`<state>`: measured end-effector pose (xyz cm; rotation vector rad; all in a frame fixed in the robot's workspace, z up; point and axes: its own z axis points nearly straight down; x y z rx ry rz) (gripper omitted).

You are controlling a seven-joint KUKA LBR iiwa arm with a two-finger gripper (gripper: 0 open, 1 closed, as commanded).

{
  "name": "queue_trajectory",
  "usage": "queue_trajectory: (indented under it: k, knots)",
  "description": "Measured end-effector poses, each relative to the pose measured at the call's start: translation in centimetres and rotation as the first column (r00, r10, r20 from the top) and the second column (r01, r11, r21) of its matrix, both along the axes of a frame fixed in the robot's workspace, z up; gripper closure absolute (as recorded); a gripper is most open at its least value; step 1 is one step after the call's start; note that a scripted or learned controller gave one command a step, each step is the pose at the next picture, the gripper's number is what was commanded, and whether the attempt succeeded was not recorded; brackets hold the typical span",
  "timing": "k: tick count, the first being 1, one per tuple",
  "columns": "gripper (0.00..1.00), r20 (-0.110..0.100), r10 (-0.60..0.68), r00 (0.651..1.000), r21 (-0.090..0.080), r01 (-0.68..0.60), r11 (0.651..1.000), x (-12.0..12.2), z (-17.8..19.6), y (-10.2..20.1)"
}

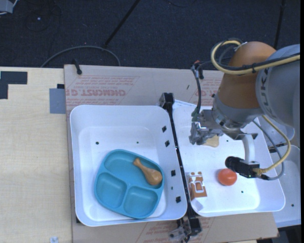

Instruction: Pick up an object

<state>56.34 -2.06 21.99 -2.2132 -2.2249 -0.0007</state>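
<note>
- Objects for picking lie in both bins; nearest the camera, a blue divided tray sits in the left bin, with a tan toy drumstick lying across its upper right compartment.
- Just across the divider, an orange-and-white printed piece lies flat at the near left corner of the right bin.
- Right of it, a small orange ball rests on the bin floor, touching a black fitting on the arm's cable.
- Farther back, the jaws hang over the right bin's left side, just beside a pale beige object; whether they are open or closed, I cannot tell.
- Above them rises the grey arm with its orange band.
- Both bins rest on a cardboard sheet on the pale wooden worktop.
</note>
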Motion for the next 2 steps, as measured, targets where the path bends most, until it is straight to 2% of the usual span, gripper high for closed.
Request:
queue_trajectory:
  k: [1,2]
  knots:
    - [1.0,0.001,0.0,1.0,0.0,0.0,1.0,1.8,1.1,5.0]
    - [1.0,-0.001,-0.001,1.0,-0.002,0.001,1.0,2.7,-0.1,9.9]
